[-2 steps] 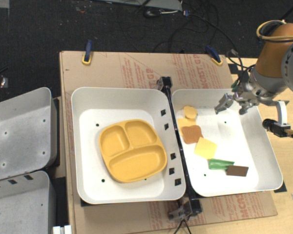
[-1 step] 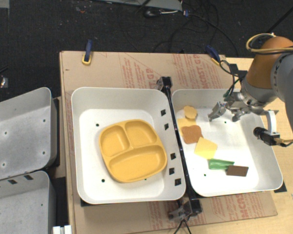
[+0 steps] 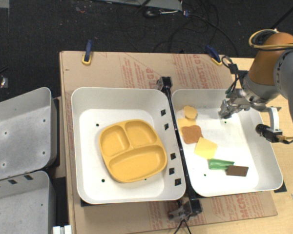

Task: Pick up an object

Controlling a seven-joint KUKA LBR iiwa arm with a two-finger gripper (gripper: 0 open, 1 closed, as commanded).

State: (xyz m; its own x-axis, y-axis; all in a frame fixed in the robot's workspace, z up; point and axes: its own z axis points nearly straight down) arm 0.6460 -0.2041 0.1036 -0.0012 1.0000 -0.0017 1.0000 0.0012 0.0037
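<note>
The right bin [image 3: 263, 172] holds several small pieces: a round yellow piece [image 3: 190, 112], a brown square piece [image 3: 191, 134], a pale yellow square [image 3: 205, 148], a green strip [image 3: 219, 164] and a dark brown bar [image 3: 237, 170]. My gripper [image 3: 226, 110] hangs over the bin's upper right part, to the right of the round yellow piece and apart from it. Nothing shows between its tips.
The left bin [image 3: 88, 106] holds a yellow divided plate [image 3: 133, 150]. A black divider [image 3: 175, 130] runs between the bins. Grey metal trays [image 3: 19, 126] lie off the bench at the left. Blue clamps [image 3: 88, 52] sit at the board's far edge.
</note>
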